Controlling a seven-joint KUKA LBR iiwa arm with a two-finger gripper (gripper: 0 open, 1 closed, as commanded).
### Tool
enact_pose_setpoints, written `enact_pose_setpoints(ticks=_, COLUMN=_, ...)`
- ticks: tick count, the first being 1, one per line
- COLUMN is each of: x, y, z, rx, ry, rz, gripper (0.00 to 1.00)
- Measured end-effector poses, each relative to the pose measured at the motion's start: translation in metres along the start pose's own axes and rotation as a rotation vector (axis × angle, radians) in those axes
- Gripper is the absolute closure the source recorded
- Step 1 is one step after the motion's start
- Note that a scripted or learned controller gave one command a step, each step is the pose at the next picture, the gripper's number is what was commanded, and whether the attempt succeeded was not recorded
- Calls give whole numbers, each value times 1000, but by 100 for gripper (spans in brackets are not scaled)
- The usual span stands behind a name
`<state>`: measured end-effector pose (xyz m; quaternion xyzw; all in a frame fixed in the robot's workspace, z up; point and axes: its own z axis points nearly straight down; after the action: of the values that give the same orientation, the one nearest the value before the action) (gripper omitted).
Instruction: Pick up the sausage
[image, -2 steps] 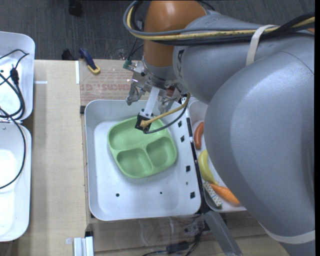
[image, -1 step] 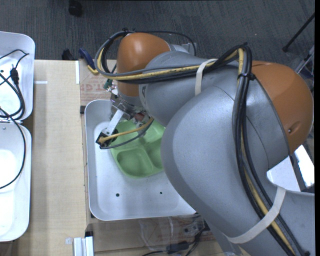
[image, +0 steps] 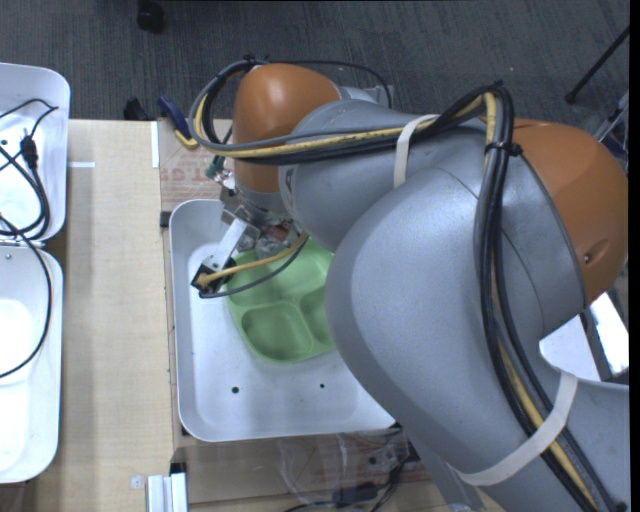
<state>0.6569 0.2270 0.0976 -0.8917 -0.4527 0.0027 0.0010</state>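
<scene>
The grey arm (image: 450, 260) with its orange band reaches from the right down into 1 white bin (image: 260, 400). A green divided tray (image: 285, 335) lies in that bin's upper right part, partly under the arm. The gripper (image: 262, 232) sits over the tray's upper left edge; whether it is released or clenched cannot be told. What may be the sausage (image: 277, 237), a small reddish bit, shows right at the gripper, mostly hidden.
</scene>
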Motion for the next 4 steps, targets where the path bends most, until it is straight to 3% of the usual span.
enact_pose_setpoints(ticks=1, x=0, y=2, z=-3, rx=-4, ry=1, rz=1, gripper=0)
enact_pose_setpoints(ticks=2, x=0, y=0, z=-8, rx=1, ry=-1, rz=-2, gripper=100)
enact_pose_setpoints(ticks=3, x=1, y=1, z=-101, rx=-2, ry=2, rz=542, gripper=100)
enact_pose_setpoints(ticks=4, x=-24, y=-32, z=-162, rx=-3, ry=-1, rz=744, gripper=100)
